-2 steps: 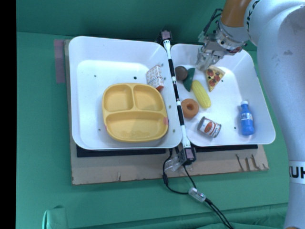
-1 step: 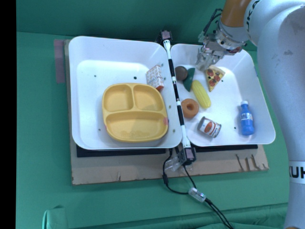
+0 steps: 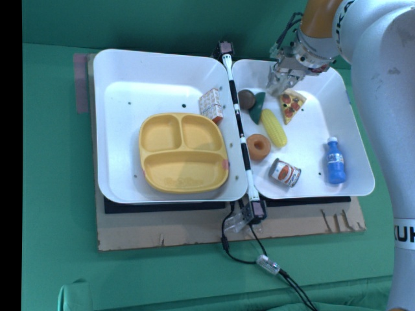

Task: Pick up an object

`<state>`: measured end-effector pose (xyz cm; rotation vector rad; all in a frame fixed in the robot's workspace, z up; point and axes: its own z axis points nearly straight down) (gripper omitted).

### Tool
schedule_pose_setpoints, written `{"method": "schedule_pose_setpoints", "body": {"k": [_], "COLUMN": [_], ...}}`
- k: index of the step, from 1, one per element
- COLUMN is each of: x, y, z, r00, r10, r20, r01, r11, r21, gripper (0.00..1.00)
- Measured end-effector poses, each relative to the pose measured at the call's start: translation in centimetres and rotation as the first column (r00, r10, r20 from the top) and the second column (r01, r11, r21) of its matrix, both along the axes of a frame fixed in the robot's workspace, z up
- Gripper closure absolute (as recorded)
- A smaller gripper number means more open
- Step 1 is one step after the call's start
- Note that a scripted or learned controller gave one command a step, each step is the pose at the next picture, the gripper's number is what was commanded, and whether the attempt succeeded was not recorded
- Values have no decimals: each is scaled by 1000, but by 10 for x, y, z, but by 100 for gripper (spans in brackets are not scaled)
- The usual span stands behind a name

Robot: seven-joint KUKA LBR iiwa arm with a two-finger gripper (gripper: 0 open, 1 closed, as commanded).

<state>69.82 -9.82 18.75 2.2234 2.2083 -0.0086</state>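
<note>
My gripper (image 3: 279, 87) hangs over the back of the right bin (image 3: 350, 135), its fingertips just above and left of a pizza slice (image 3: 292, 104). Below it lie a corn cob (image 3: 273, 127), a dark green piece (image 3: 258, 107) and a brown round item (image 3: 246, 98). Further forward are a glazed donut (image 3: 259, 147), a small can (image 3: 285, 172) and a blue bottle (image 3: 334, 161). Nothing shows between the fingers, which stand slightly apart.
The left bin (image 3: 123, 96) holds a yellow divided tray (image 3: 184, 151) and a small patterned carton (image 3: 211, 103) by the divider. A black-and-white rod (image 3: 237, 118) runs between the bins. Cables (image 3: 259, 251) trail off the front of the cardboard base.
</note>
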Motion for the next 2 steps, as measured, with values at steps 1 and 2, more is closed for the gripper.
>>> {"method": "schedule_pose_setpoints", "body": {"k": [1,2], "x": [2,4], "y": [-1,-2], "z": [0,17], "r00": [1000,1000], "r10": [1,-3], "r20": [-6,3], "r01": [-1,3], "r11": [1000,1000], "r21": [3,0], "gripper": [0,100]}}
